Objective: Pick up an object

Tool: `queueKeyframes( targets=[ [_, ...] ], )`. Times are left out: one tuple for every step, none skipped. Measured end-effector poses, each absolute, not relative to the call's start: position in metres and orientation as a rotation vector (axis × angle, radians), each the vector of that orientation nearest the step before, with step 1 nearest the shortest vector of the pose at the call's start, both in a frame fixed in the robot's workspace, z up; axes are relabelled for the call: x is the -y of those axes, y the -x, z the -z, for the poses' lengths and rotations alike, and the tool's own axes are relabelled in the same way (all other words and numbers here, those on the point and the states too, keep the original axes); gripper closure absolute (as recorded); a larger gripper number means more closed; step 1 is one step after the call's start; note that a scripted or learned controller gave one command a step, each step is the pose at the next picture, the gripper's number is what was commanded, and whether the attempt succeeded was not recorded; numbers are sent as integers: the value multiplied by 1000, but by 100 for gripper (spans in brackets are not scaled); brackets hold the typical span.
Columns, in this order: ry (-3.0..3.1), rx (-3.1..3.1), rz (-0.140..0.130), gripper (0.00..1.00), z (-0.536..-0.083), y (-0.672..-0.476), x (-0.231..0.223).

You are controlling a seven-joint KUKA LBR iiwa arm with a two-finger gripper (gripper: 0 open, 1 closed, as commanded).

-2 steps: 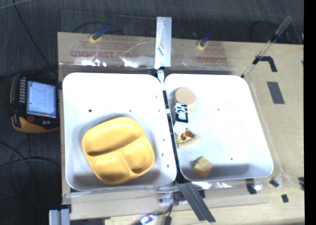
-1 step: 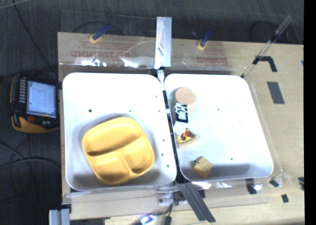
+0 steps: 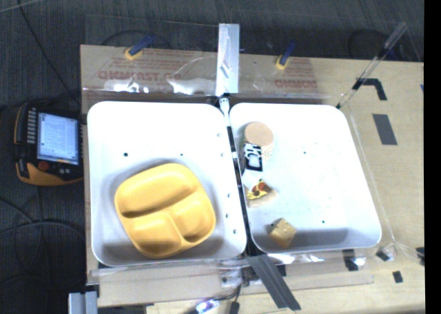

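Objects for picking are lying in both shallow white bins. A white paper cup with black lettering and a tan top [image 3: 257,144] is resting in the right bin [image 3: 331,168], close against the divider between the bins. Just below it, a small tan piece with yellow and red markings [image 3: 259,192] is sitting beside the same wall; what it is is hard to make out. Nearer the front edge, a small tan block [image 3: 282,232] is lying apart from both.

A large yellow plastic tray with three compartments [image 3: 164,208] is taking up much of the left bin [image 3: 138,127], lying flat and turned at a slant.

How wide the gripper is standing, and whether it is holding anything, cannot be told.

An orange-edged handheld screen [image 3: 48,144] is resting on the dark floor left of the bench.
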State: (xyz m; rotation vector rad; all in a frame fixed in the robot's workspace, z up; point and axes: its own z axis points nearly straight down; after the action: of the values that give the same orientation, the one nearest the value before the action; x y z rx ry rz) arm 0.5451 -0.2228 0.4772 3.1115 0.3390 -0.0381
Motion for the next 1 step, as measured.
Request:
queueKeyframes(
  targets=[
    [-3087,-583,7,100,-427,-509,224]
  ],
)
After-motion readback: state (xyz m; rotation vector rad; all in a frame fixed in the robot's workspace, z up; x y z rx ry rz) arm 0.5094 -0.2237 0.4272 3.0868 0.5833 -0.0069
